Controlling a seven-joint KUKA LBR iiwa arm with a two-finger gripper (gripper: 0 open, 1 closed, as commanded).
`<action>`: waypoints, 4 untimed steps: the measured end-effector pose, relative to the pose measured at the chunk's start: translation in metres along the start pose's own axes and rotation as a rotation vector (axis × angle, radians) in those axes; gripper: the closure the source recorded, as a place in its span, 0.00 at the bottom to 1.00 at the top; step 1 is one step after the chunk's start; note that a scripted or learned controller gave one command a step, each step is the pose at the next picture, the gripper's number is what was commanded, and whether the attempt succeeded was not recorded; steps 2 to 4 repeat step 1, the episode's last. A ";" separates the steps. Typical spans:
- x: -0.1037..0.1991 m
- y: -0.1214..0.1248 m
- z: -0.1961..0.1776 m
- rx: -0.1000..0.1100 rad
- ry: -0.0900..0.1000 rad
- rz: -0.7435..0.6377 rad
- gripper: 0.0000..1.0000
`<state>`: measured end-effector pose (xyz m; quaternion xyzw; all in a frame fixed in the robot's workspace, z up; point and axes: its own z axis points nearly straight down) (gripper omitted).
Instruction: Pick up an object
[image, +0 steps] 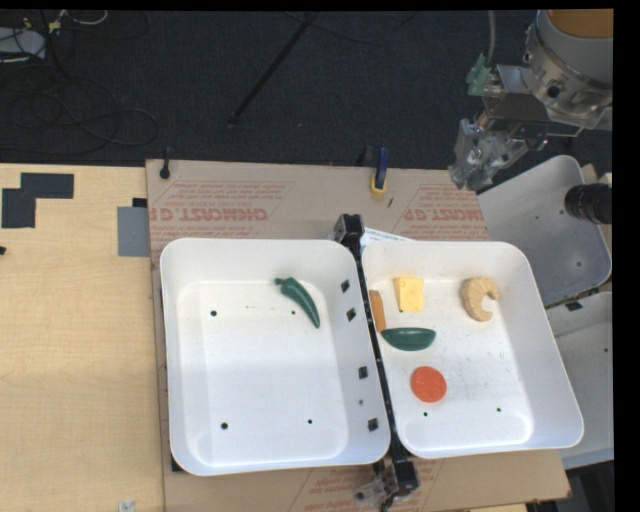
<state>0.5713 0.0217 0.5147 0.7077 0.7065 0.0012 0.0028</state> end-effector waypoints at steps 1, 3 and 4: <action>0.042 0.013 0.189 0.026 0.001 -0.006 1.00; 0.042 0.013 0.189 0.026 0.001 -0.006 1.00; 0.042 0.013 0.189 0.026 0.001 -0.006 1.00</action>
